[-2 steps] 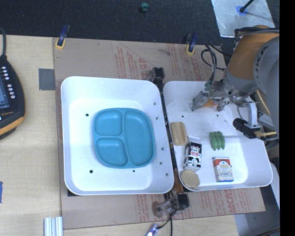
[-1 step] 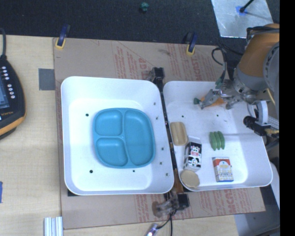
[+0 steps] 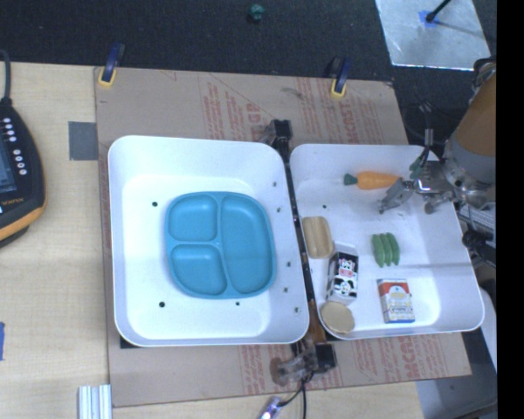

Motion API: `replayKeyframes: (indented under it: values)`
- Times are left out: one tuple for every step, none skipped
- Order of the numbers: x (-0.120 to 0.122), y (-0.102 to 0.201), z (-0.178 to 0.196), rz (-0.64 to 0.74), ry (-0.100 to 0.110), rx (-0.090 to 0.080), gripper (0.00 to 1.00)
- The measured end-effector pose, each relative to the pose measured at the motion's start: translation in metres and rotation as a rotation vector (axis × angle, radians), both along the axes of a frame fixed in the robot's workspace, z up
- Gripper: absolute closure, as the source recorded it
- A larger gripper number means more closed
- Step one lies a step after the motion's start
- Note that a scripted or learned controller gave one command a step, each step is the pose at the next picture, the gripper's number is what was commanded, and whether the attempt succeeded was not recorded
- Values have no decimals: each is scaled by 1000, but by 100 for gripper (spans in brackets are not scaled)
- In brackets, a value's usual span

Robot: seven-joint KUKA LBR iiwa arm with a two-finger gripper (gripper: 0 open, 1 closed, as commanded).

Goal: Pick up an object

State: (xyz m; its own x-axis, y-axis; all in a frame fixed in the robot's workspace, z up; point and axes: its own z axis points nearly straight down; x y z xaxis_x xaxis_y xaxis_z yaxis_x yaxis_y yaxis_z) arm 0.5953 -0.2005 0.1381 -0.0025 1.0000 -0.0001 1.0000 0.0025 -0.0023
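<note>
Carrot (image 3: 374,180) – long axis left-right, green top left, claw (image 3: 412,192) beside.

Wooden bench (image 3: 44,286) covered by a cardboard sheet (image 3: 201,103) clamped at its far edge, two shallow white bins side by side on top: left bin (image 3: 135,308), right bin (image 3: 437,308). Near the left edge, a black-and-orange control pendant (image 3: 4,177) resting directly on the wood.

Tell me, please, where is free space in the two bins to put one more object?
Left bin: bare white margin all around the blue divided plate. Right bin: free patch left of the carrot, above the wooden block. Crowded: its front, with milk carton, red box, green beans.
</note>
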Motion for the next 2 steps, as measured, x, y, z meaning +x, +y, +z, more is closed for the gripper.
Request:
replayKeyframes:
  values:
    - [-19, 17, -47, 0, 3, 0, 0]
    - [-59, 27, -47, 2, 2, 0, 0]
